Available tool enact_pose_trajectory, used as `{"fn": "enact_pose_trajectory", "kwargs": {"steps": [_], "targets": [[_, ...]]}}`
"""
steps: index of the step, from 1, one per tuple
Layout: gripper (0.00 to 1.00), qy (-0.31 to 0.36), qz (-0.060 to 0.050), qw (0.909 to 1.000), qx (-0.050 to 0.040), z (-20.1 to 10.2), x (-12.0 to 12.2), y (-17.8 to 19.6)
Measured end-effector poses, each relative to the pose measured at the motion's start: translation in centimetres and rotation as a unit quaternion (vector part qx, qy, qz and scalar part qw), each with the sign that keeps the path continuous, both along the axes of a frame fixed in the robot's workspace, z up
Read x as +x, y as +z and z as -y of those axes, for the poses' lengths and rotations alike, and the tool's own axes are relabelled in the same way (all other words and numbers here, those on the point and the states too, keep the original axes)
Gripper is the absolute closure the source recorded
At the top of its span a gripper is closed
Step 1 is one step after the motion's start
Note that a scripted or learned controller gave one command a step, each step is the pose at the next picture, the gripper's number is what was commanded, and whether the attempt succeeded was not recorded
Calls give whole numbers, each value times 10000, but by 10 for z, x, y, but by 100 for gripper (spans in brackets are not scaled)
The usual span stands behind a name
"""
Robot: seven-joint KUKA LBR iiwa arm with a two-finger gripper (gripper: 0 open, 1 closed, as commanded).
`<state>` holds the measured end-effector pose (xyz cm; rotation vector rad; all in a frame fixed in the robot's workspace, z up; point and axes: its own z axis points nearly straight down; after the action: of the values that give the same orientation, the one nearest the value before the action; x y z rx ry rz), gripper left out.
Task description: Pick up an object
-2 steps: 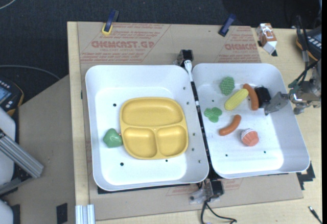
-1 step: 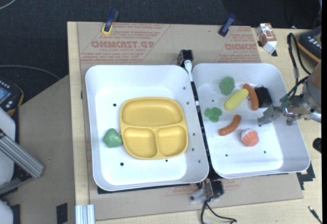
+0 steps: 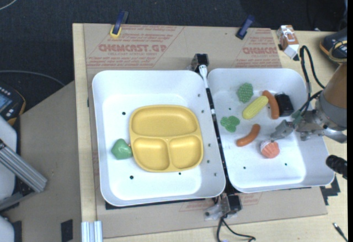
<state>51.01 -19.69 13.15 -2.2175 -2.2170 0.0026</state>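
My gripper [image 3: 279, 131] reaches in from the right over the right bin [image 3: 292, 172]. Its tip hangs just above and to the right of a small red-pink fruit [image 3: 269, 150], and I cannot tell if they touch. An orange sausage [image 3: 248, 135] lies to the left of the fruit. Farther back in that bin lie a yellow corn cob [image 3: 255, 107], a green broccoli piece [image 3: 245, 91], a second orange sausage [image 3: 271, 104] and a black block [image 3: 284, 104]. A green leafy piece [image 3: 230, 123] rests near the bin's left wall.
The left bin [image 3: 110, 180] holds a yellow divided plate [image 3: 165, 137] with a green toy [image 3: 121, 149] at its left side. A black divider clip [image 3: 201, 62] sits between the bins at the back. Cables run along the bench's right edge.
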Motion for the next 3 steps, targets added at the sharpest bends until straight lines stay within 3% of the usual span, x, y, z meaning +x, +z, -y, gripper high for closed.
{"fn": "enact_pose_trajectory", "kwargs": {"steps": [1, 2, 3], "targets": [[0, 0, 0, 10000, -1, -1, -1, -50], [100, -4, 29, 10000, -17, 0, 0, -37], [100, 8, 66, 10000, -34, -2, 7, 26]]}}
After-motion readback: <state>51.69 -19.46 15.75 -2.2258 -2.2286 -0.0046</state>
